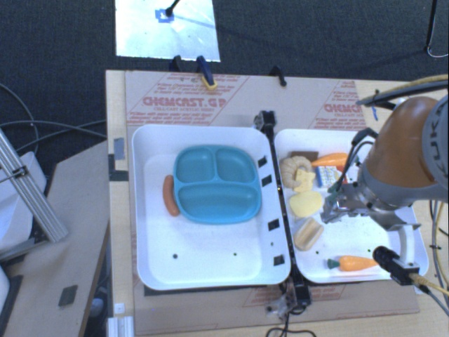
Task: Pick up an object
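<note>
Potato-shaped pale yellow plastic lump (306, 203) lies near the left wall of the right shallow white bin (365, 276), touching a tan bread-like piece (308, 234) below and pale cheese-coloured bits (303, 180) above; judged light, hard and smooth, likely to squirt out unless pinched across its short middle. Gripper (334, 209) of the grey arm hangs just beside it to the right, whether its fingers are parted or closed I cannot tell. Further off: small orange carrot (353, 262), and a blue sectioned plastic tray (216, 185) in the left white bin (203, 265).
</note>
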